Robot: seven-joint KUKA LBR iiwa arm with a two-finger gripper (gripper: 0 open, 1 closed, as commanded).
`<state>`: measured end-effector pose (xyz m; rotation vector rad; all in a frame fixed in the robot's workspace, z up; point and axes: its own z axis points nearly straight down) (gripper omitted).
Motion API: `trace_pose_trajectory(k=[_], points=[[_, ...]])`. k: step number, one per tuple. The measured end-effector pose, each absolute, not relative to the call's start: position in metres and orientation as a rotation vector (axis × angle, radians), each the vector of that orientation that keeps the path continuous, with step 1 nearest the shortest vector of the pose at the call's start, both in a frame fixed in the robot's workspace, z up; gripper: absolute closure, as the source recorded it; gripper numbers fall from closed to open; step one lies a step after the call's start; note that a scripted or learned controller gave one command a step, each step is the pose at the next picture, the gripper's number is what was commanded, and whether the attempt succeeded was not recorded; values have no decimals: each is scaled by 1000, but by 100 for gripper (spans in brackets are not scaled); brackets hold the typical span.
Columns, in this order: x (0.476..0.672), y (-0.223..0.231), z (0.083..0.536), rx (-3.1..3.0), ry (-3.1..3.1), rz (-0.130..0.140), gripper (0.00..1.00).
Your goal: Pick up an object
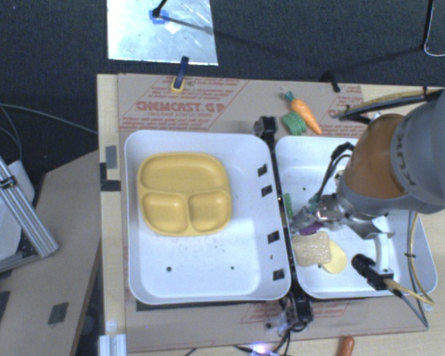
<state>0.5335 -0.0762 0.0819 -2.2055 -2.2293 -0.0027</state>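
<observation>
Camera view: I see pincer (305, 221), state impossible to tell, just above pale bumpy sponge-like pad (312, 249) in right white bin (427, 273). Risk: pad slips toward yellow disc (335, 261) beside it.

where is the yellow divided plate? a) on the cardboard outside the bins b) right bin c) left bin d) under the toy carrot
c: the yellow divided plate lies flat in the left bin, apart from the toy carrot, which sits on the cardboard behind the right bin.
</observation>
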Motion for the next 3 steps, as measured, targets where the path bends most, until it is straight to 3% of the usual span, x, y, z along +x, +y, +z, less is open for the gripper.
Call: trace_pose_trajectory(k=[1,2,3], points=[[563,-136,134,-2229,-2226,-4,0],[643,-198,147,-2227,-2234,-6,0],[537,-191,80,-2218,-2211,7,0]])
